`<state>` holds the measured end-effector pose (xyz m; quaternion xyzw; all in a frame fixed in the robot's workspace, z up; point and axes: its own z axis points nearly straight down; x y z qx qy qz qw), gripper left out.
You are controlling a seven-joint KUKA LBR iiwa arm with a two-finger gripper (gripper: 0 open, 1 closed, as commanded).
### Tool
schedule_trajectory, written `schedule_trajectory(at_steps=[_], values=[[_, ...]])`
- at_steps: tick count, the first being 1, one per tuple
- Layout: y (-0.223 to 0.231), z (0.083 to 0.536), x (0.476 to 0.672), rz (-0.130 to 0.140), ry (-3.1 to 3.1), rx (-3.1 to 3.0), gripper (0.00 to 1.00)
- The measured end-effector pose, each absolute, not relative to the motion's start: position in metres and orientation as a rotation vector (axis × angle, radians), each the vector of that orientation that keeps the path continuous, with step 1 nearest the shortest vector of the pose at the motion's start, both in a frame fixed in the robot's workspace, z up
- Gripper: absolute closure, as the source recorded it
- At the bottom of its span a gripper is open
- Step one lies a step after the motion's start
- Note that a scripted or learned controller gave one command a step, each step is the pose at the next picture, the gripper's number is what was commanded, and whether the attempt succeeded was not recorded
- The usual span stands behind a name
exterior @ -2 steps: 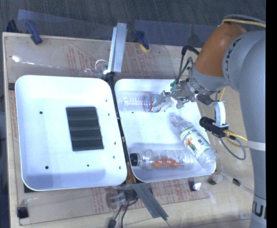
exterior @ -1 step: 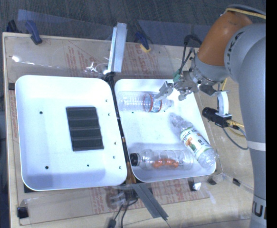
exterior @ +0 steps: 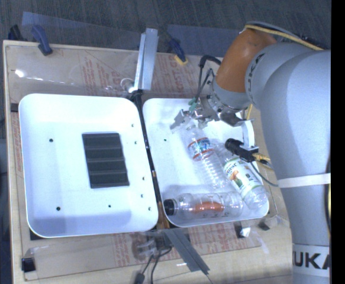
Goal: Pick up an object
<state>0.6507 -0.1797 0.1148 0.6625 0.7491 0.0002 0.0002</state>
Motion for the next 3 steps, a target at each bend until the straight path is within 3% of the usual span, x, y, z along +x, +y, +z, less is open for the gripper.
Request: schedule_trajectory(at_steps=[1,2,3], values=[[-0.199,0.093,0.609,0.000,2.480,1.927,0.00],[-0.198,0.103,0.610,0.001,2.483,1.923,1.00],[-0.154,0.168,0.632,-0.001,2.389,2.042,1.00]])
